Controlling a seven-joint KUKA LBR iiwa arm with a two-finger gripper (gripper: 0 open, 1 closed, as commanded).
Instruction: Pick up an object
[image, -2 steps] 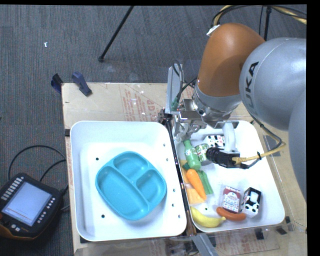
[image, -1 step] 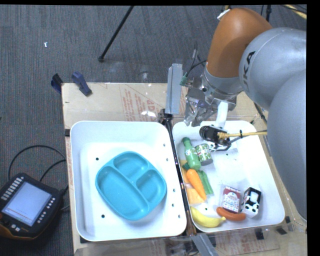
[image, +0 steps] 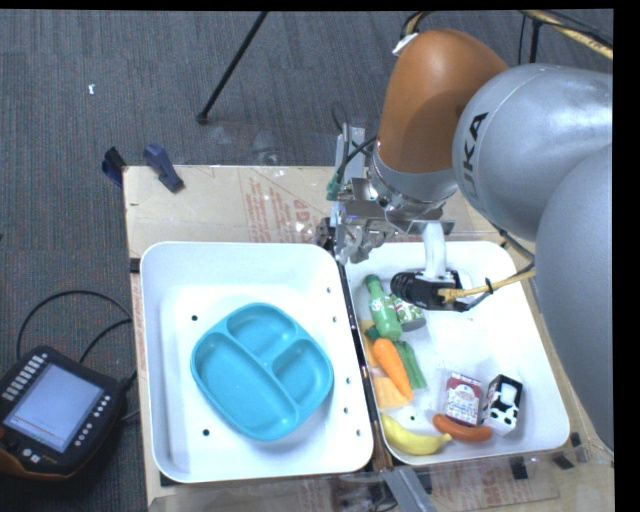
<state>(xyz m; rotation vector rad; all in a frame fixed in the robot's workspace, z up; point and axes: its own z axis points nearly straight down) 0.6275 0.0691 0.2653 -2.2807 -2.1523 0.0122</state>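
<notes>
I see the metal two-finger gripper (image: 352, 240) poised at the right white plastic bin's (image: 530, 330) top-left corner above the green plastic bottle (image: 382, 308), jaw state unclear.

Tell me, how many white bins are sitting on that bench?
2. The left bin holds a blue divided plate; the right bin beside it holds toy food, with the arm reaching over its far end.

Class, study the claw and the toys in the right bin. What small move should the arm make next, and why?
Probably lower the claw and shift it slightly towards the green bottle. The claw sits over the far edge of the right bin, near the divide between bins, with nothing visible between its fingers, and the bottle looks like the nearest toy.
</notes>
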